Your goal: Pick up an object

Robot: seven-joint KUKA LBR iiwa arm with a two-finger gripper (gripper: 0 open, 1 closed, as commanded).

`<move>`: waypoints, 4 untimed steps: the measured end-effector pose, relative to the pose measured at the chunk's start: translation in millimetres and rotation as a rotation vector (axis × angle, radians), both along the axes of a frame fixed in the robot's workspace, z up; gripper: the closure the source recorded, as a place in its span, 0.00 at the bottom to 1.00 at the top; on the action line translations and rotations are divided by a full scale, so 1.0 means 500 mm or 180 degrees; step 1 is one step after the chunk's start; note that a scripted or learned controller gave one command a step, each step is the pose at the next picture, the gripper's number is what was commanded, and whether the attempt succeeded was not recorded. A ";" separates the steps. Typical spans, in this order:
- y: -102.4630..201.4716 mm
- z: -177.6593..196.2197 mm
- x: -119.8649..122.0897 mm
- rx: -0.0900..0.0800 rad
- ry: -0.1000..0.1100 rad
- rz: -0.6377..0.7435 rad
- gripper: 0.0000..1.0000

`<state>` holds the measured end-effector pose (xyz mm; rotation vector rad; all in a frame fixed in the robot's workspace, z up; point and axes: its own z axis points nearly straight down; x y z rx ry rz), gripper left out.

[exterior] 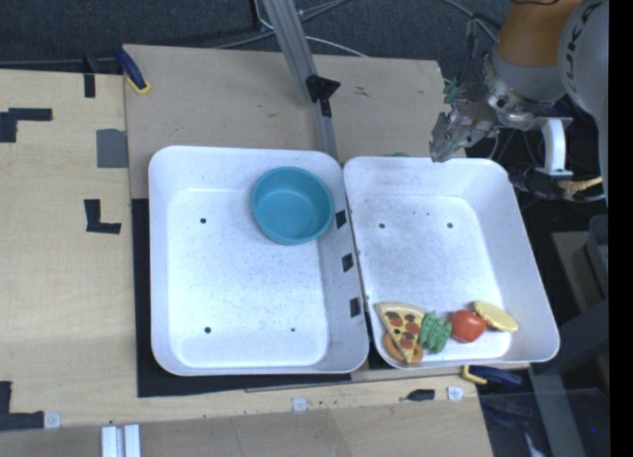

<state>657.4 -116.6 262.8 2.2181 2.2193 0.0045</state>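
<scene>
above the far rim of the right bin (495, 176), camera view: one gripper (447, 144), dark metal, two-fingered, hanging from the grey arm (584, 20) with its orange band (539, 10). the fingers point down and to the left and read as one narrow dark shape; how far apart they stand cannot be told, and nothing can be seen between them. the tip sits over the rim's outer edge, near a small green spot just behind the bin.

bins: two, shallow, white, rounded corners, speckled floors with small dark holes, set side by side and touching along the middle. the left bin (178, 277) lies on a black mat.

left bin contents: one blue bowl (291, 205), round, smooth, open side up, at the far right corner.

right bin contents: four small toy foods in a row along the near edge, well apart from the gripper. one pizza slice (401, 328), triangular, tan crust with red dots; one green leafy piece (433, 330) just beside it; one red tomato (467, 325), round and glossy; one yellow piece (495, 316), elongated, touching the tomato.

bench (59, 247): tan board with black tape marks. one grey metal pole (287, 25) slants across the far side.
</scene>
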 end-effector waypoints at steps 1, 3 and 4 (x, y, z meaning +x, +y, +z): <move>0.091 -0.024 -0.019 0.0004 0.0017 0.0008 1.00; 0.299 -0.013 -0.074 0.0006 0.0017 0.0012 1.00; 0.382 -0.041 -0.103 0.0003 0.0020 0.0010 1.00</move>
